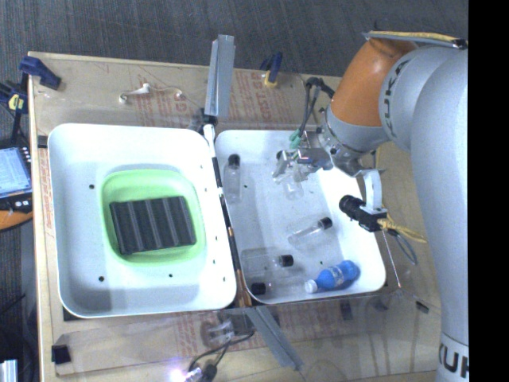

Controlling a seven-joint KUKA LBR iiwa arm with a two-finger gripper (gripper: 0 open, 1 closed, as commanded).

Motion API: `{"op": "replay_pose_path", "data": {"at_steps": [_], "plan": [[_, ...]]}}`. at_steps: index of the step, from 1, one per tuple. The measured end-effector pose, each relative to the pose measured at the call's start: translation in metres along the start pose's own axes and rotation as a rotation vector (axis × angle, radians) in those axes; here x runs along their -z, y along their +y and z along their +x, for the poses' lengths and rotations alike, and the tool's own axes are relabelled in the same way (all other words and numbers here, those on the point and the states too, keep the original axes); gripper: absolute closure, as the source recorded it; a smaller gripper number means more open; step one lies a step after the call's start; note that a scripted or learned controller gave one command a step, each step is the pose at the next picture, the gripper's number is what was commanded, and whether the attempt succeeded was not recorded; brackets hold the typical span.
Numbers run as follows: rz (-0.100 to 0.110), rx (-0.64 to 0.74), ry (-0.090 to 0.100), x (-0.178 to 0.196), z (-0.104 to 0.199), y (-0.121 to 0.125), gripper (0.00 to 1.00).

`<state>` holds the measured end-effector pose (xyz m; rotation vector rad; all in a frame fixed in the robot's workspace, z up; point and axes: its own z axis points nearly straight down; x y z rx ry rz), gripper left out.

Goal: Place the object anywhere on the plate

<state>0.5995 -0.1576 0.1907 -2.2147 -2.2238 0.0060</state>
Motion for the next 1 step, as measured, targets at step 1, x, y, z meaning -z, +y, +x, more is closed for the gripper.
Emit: {"op": "replay_pose_path", "data": {"at_steps": [1], "plan": [[0.000,0.000,0.000,0.0001,-0.0001,0.0000,0.00]]}}
